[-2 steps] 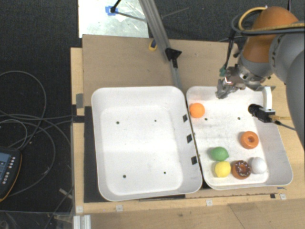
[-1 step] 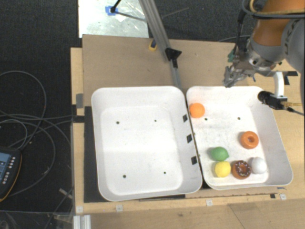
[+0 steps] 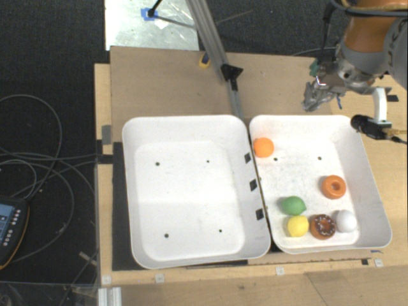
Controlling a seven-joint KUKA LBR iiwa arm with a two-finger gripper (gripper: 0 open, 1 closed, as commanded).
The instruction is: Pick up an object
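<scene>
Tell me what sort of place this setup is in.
Most likely a robotics lab test bench: a robot arm with its gripper above two white bins, toy items like a doughnut, loose cables and a handheld controller on the dark floor.

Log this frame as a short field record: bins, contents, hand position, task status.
left bin: white, shallow
right bin: orange ball near its top left; orange ring at right; green ball, yellow ball, brown donut and white ball along the near edge
hand: above the bench beyond the right bin's far rim, apart from every object
task status: nothing picked up yet
</scene>
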